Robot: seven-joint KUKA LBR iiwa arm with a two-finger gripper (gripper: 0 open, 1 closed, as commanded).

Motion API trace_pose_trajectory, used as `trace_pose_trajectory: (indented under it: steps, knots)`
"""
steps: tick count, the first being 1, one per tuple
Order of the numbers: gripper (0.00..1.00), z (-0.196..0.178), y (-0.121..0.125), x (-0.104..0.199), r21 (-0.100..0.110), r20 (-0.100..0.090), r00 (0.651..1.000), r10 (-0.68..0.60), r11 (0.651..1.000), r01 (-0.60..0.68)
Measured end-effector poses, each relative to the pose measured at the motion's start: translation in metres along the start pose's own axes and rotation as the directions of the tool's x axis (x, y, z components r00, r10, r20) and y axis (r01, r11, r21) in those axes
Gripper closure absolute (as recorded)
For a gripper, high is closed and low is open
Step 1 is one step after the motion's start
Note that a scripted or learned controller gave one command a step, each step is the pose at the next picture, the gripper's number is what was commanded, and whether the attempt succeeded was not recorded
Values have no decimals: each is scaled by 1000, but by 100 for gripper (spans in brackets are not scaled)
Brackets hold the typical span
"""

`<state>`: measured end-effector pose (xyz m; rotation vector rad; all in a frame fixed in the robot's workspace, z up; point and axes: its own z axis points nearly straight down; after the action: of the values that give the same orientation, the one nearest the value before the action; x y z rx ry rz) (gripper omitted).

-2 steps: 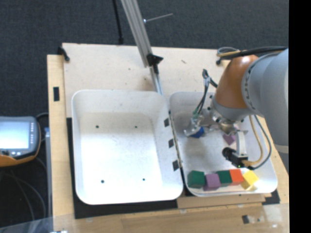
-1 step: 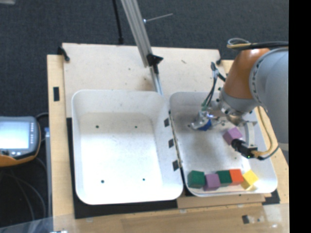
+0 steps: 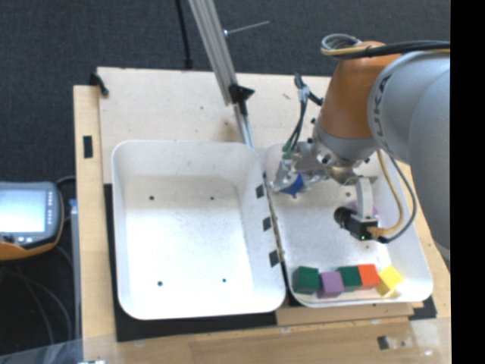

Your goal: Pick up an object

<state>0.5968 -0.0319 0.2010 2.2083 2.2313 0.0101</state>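
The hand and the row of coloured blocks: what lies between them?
In the camera view, bare white floor of the right bin lies between the hand and the blocks.

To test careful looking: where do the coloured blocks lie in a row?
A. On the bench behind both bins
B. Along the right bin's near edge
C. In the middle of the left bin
B: the coloured blocks line the near rim of the right bin.

Grey arm [image 3: 413,97], orange band [image 3: 350,97] above wrist, black lettering on grey casing, thin cables looping alongside.
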Motion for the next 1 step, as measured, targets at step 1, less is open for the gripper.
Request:
trace_pose_trajectory:
  steps: [1]
  knots:
    - [100, 5, -37, 67, 9, 1, 1000, 2, 1000, -2]
